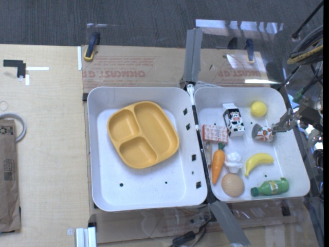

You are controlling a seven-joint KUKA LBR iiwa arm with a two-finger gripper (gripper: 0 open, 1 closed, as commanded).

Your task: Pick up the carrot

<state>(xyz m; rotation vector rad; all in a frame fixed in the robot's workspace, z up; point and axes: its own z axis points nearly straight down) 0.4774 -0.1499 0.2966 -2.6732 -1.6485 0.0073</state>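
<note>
Tool: the tool (281, 124) sits at the right bin's (295, 153) right wall, tips beside a small red-and-white crumpled item (262, 133); whether it's open or closed, I cannot tell, it's dark and blurred there.
Arm: reaching in from the right, mostly cut off at the frame edge, tangled in with cables.
Carrot: the carrot (218, 164) lies in the right bin close to its left wall, long axis nearly up-down in the view, green top toward the far side, orange tip pointing at the near rim, just beside a brown egg-like ball (232, 184).
Neighbours: a white cup-like piece (233, 161) just right of the carrot, banana (257, 162), green bottle (270, 187), lemon (258, 108), cow-print carton (235, 121), red-and-white packet (215, 133), print too small to read.
Left bin: left bin (103, 184) carries a yellow divided plate (143, 134).
Writing: cardboard (134, 67) behind the bins reads "CHEMCZ…", upside down.
Surface: pale wood surface (46, 138), brown bag (8, 169) cut off at left.
</note>
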